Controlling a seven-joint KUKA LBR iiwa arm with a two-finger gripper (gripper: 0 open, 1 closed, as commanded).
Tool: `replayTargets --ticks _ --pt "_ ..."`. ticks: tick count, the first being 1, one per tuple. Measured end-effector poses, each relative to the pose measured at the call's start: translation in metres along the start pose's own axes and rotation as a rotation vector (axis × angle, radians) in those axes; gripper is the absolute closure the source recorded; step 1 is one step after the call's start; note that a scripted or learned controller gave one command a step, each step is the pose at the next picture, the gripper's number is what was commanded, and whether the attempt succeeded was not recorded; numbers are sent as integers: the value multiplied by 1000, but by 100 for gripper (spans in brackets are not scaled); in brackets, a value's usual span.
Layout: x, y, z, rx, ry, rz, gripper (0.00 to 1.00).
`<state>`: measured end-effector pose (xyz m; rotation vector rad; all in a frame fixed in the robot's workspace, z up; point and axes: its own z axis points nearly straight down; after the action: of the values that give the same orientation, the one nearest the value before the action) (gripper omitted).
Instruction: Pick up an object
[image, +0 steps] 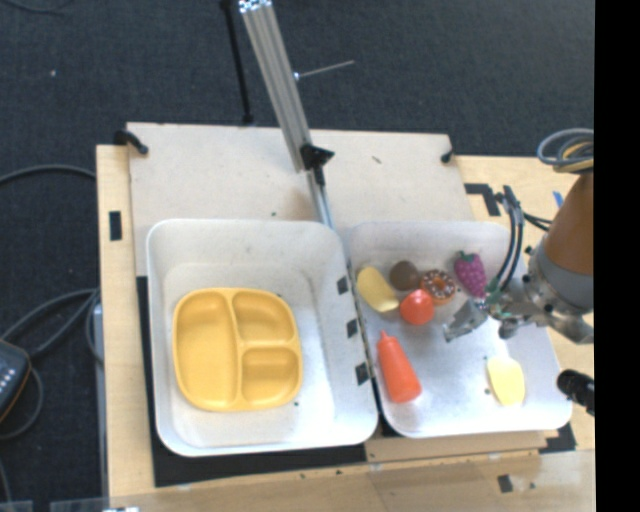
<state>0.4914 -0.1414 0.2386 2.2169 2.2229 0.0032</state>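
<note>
While a grey arm with an orange band (572, 240) reaches in from the right edge of the frame, its tool (468, 322) hangs low over the right bin (440, 425); whether it is spread or closed cannot be told from this angle, and nothing shows between its tips.

Largest in the frame is the pale table (240, 180), scuffed and speckled, set on dark carpet (100, 70) with loose cables trailing at the left. A metal mast (282, 95) slants up from the table's middle to the top edge. At lower left sits the left bin (165, 245), carrying a yellow divided tray (238, 348).

Candidates for picking crowd the right bin's centre: an orange bottle (397, 368), a yellow banana-like piece (377, 289), a pale yellow piece (507, 381) lower right, a red tomato (417, 306), purple grapes (470, 272), a brown round item (404, 274) and a small doughnut-like ring (439, 285).

Judged from here, the risk is crowding: the tomato, ring and grapes lie touching or just beside one another, so a descent could nudge neighbours aside or close on two rounded items that squirt free.
</note>
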Motion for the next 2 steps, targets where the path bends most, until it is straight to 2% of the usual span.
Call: replayTargets --ticks 1,2 --pt "-17 -1 108 9 0 4 0" --pt "35 1 135 -17 -24 11 0"
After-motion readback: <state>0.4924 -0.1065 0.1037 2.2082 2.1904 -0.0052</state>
